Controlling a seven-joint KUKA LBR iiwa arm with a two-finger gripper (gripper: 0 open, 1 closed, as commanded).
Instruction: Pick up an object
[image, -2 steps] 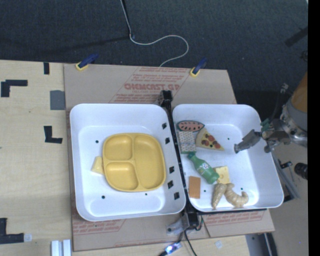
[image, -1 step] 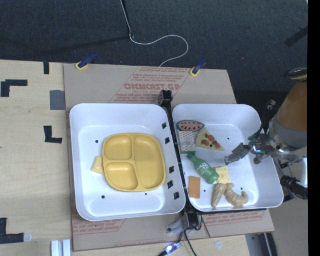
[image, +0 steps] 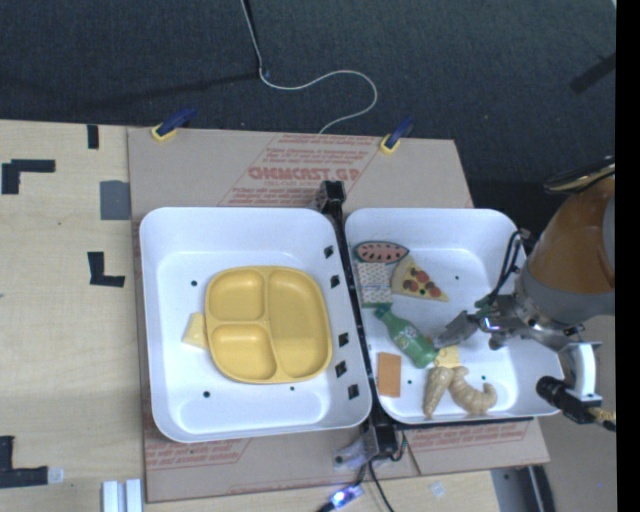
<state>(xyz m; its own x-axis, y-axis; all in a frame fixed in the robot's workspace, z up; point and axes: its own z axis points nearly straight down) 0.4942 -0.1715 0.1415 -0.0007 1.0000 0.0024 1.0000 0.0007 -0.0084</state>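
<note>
The right bin (image: 470, 235) holds several toy foods. A watermelon slice (image: 380, 252) and a pizza slice (image: 418, 282) lie near its far left. A green bottle (image: 405, 336) lies slanted in the middle, with an orange cracker (image: 388, 375) in front of it. Tan bread-like pieces (image: 456, 390) rest by the front wall, with a small yellow piece (image: 447, 355) just above them. My gripper (image: 461, 327) reaches in from the right and hangs low over the bin's middle, just right of the bottle and above the yellow piece. Nothing is visibly held in it.
The left bin (image: 165, 300) holds a yellow divided plate (image: 268, 323) with a pale yellow slice (image: 194, 330) tucked under its left edge. The arm's grey and orange body (image: 575, 265) hangs over the right bin's right wall. A black divider (image: 345, 300) runs between the bins.
</note>
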